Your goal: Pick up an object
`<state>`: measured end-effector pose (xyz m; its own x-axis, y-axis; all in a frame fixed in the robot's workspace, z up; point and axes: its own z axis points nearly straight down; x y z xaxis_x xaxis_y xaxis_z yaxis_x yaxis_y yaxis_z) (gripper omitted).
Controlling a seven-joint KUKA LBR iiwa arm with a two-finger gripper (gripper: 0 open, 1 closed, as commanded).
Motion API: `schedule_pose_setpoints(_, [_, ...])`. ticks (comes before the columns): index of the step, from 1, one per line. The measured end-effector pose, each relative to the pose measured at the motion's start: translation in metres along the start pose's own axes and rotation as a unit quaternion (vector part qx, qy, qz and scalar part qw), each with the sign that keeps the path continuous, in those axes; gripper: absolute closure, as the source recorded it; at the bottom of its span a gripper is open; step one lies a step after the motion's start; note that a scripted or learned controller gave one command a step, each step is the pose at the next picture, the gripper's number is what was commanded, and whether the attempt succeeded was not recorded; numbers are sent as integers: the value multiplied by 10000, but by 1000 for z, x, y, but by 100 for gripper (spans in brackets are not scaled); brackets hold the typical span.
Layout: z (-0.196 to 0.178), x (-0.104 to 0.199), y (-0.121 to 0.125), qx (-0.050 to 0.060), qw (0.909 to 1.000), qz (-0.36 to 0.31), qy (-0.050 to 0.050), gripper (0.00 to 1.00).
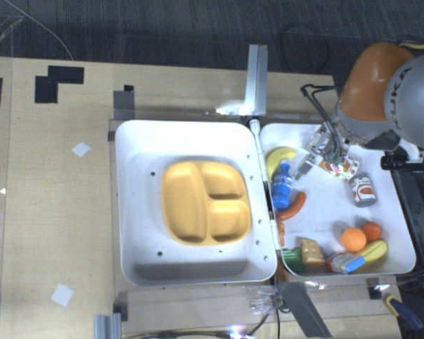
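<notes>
The right bin [403, 217] holds several small objects. A yellow banana-like fruit [280, 157] lies at its upper left, with a blue bottle [283, 184] just below it and a red chili-shaped piece [292, 205] under that. My gripper [312, 158] hangs low over the bin's upper middle, just right of the yellow fruit and the bottle cap. A colourful packet [340, 165] lies right beside it, partly under the wrist. Nothing shows in its grasp.
A small can [364, 191] lies at the right. Along the front are an orange [353, 239], a red tomato [372, 229], a yellow corn piece [374, 251], a brown block [311, 251] and a green piece [291, 259]. The left bin [134, 189] holds a yellow divided tray [203, 202].
</notes>
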<state>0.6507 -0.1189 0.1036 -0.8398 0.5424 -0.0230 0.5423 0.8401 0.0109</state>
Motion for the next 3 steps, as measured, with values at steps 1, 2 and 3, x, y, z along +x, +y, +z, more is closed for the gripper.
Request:
schedule_pose_setpoints(1, [15, 9, 28, 37, 9887, -1498, 89, 0])
schedule_pose_setpoints(2, [13, 3, -95, 45, 9928, -1195, 59, 0])
schedule_pose_setpoints(3, [13, -33, -54, 211, 9930, 1058, 480, 0])
